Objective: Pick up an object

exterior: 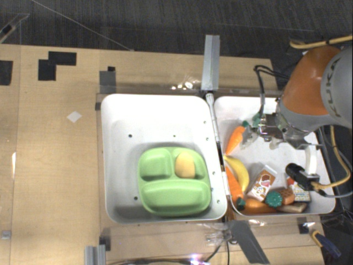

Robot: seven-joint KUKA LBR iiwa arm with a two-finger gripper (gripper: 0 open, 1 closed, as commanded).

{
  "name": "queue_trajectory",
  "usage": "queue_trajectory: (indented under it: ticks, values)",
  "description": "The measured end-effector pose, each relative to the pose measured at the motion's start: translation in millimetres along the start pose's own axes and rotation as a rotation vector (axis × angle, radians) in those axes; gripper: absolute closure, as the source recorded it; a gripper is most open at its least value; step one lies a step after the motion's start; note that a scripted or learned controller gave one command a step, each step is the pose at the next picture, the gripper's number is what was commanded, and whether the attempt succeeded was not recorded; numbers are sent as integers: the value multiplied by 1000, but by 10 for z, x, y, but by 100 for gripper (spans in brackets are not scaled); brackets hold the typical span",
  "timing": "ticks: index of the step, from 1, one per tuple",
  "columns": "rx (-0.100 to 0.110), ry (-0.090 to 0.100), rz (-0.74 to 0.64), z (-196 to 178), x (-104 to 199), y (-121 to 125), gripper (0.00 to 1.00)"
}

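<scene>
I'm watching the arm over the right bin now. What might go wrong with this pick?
1. The end effector sits beside the upright carrot, which leans near the bin wall; it may tip or slide away instead of being caught.
2. The banana, small box and other toys lie packed together, so a descent there could grab two or jam.

Even overhead light, bright on the two white bins (165, 106); soft shadows pool along their inner walls. Resolution is low and slightly soft, perhaps blurring small items near the right bin's (231, 106) front edge.
</scene>
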State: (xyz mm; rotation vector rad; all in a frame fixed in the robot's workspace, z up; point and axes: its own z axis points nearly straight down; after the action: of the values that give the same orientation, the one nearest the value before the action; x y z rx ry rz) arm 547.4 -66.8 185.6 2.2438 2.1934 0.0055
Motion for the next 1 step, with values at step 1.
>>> queue_trajectory:
  ticks: [1]
  values:
    - [1,-1,-92,537,-203,581,0]
